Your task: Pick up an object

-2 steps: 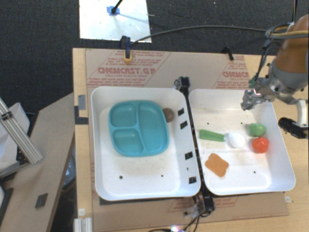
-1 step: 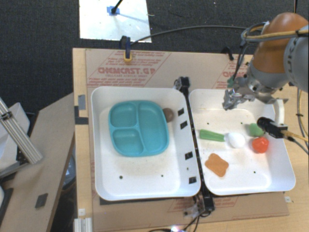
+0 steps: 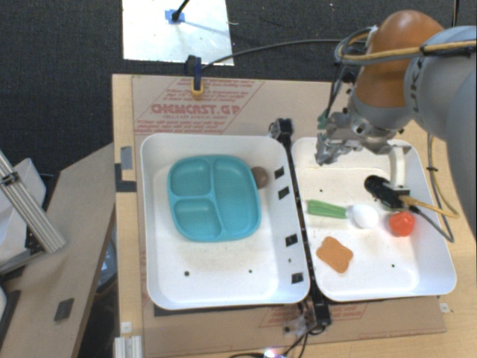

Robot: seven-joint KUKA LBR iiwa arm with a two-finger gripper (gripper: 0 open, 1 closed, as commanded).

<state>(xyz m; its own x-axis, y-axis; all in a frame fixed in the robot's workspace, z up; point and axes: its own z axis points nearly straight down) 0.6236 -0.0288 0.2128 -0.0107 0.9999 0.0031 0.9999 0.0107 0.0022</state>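
Note:
My gripper (image 3: pixel 326 155) hangs over the far left corner of the right bin (image 3: pixel 428 274), with nothing visible in its grasp. In that bin lie a green stick (image 3: pixel 326 209), a white egg-shaped thing (image 3: pixel 364 216), a red ball (image 3: pixel 402 223) and an orange slab (image 3: pixel 335 253), all nearer the front than the gripper. The green stick is the closest, a short way in front of it. The left bin (image 3: pixel 223 282) holds a teal divided plate (image 3: pixel 214 198) and a small brown lump (image 3: pixel 259 175) at the plate's right edge.
A black hinged divider (image 3: pixel 295 207) runs between the two bins. Both bins rest on a cardboard sheet (image 3: pixel 216 103). Bare floor shows at the right bin's front right and at the left bin's front.

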